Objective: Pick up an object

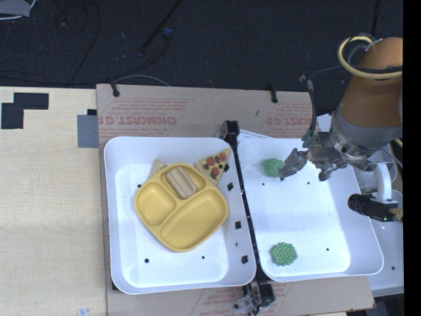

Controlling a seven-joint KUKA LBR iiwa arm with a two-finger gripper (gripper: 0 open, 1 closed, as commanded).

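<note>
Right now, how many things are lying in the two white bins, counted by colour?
Green: 2, a smooth green piece by the gripper and a bumpy green ball, both in the right bin
Yellow: 1, a divided plate in the left bin
Tan: 1, a bread roll on the plate
Multicoloured: 1, a pizza slice
Total: 5

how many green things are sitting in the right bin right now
2. One green object lies near the right bin's back left corner, just left of the gripper. A round bumpy green ball lies near the front edge. The arm could be hiding more.
</note>
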